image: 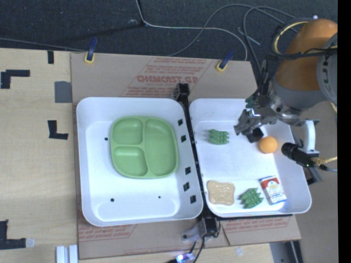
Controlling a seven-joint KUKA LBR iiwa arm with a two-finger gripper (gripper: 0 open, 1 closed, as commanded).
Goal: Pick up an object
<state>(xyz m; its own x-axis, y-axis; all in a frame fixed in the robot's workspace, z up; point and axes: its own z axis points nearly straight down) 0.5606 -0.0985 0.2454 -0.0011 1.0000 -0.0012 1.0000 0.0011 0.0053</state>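
Right bin point(219, 169): holding every loose item.
Gripper point(248, 126): hovering at the bin's 1 o'clock; finger state unreadable.
Orange ball point(268, 145): sitting just 4 o'clock of gripper, nearest target.
Approach: centring over ball before descending, avoiding the bin wall.

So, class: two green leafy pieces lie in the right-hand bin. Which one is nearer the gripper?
The upper green piece, beside the gripper; the other green piece lies at the bin's front, between the toast and the small carton.
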